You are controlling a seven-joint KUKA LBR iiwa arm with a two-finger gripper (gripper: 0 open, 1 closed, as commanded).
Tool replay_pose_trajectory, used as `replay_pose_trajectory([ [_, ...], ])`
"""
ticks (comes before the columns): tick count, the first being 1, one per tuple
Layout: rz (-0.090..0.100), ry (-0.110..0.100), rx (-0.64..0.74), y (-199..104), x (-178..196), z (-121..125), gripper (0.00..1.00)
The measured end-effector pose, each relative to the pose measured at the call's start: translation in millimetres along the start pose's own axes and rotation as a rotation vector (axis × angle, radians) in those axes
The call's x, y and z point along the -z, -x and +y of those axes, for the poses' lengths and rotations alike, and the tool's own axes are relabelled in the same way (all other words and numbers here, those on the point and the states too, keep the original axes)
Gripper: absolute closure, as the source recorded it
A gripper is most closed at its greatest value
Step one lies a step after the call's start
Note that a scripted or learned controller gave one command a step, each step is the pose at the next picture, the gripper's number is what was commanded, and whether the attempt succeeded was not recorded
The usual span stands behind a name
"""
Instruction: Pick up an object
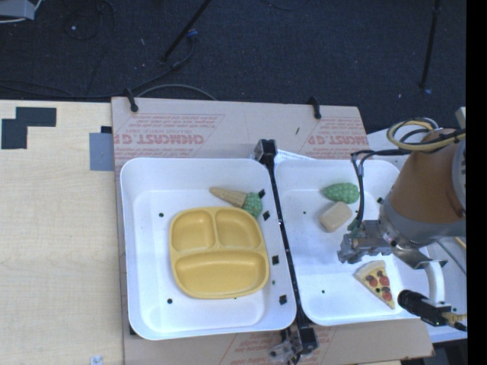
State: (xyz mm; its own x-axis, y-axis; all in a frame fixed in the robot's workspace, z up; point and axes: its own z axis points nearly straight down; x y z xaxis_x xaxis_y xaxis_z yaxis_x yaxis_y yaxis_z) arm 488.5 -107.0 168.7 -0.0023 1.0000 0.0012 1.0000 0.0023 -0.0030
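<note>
In the right bin (319,310) lie a green leafy toy (340,192), a tan block (335,217) just below it, and a pizza slice (377,280) near the front right. My gripper (358,248) hangs low over the right bin, between the tan block and the pizza slice, just above and left of the slice. The orange band and grey wrist rise to its right. Nothing shows between its fingers. In the left bin (144,280) sits a yellow divided plate (218,251), with an ice cream cone toy (237,198) behind it.
A black divider (278,234) runs between the two bins. Cardboard (190,131) lies under the bins at the back. A black cable loops from the wrist over the right bin's back edge. Wooden bench surface spreads to the left.
</note>
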Motion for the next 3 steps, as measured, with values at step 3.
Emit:
replay_pose_trajectory([
  [3, 0.001, -0.004, 0.004, -43, 73, 25, 1.0],
])
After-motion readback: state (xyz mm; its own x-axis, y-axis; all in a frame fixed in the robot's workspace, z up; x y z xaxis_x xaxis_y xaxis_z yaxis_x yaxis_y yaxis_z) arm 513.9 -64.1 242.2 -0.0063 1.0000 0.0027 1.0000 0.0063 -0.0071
